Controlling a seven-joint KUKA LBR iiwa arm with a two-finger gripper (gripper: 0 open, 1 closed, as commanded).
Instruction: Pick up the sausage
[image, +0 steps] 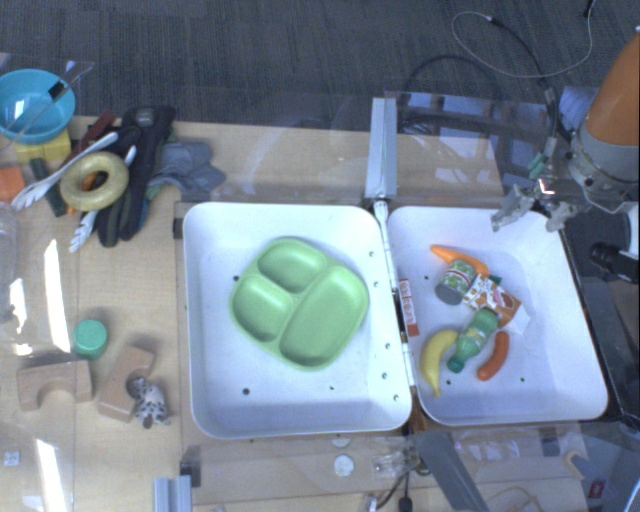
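Nearest the camera, off the bins' left: one wooden arch block (52, 385), one plain wooden block (125, 382), one small spotted toy animal (149, 401) and one green cap (90, 337), loose on the bench (130, 270), well apart from the work area; judged spare props.

Left bin (200, 330): one green divided plate (300, 302), three compartments, nothing on it. It sits about centre, likely staged as a receiving spot.

Right bin (575, 400): the toy food lies bunched toward the middle-left.
- one sausage (493, 357), red-brown, at the near right edge of the cluster, tilted, its upper end just beside the bottle. Its right flank faces bare bin floor, so that looks the cleaner approach side.
- one banana (433, 358), near left.
- one green bottle (472, 338), between banana and sausage.
- one printed packet (492, 298), partly under the bottle's top.
- one small can (456, 282), lying over one carrot (455, 257).

Gripper (530, 207): over the far right corner of the right bin, well apart from the sausage. Two fingers (507, 213) splayed apart, nothing between them. Pick judged not yet begun.

Far left: one blue bowl (32, 103), one yellow ring (95, 180), one white utensil (45, 182), dark tools (140, 180), one grey cloth (190, 166), heaped together.
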